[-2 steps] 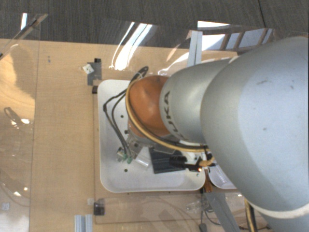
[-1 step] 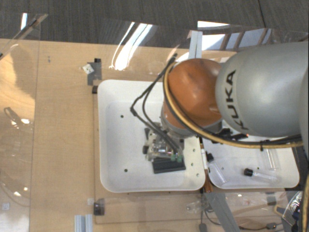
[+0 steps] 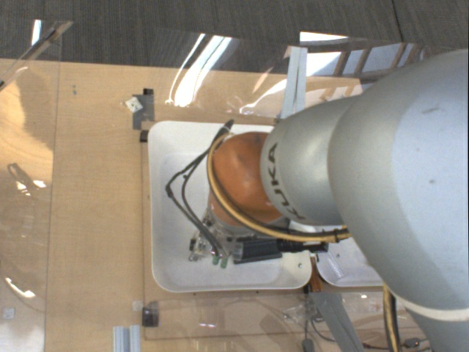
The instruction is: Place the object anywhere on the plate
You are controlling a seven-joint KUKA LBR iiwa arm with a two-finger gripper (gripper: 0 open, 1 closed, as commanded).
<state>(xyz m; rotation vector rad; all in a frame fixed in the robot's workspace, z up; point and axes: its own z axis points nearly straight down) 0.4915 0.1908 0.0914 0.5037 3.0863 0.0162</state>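
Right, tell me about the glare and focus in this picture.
Camera view: bright white glare streaks lie on a clear panel above the left bin, with fainter reflections across the wooden bench; the grey arm, close to the lens, looks soft and blocks much of both bins; the bin rim stays fairly sharp.

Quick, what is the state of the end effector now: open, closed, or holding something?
End effector: cannot be told; the arm covers it from above, over the left bin.
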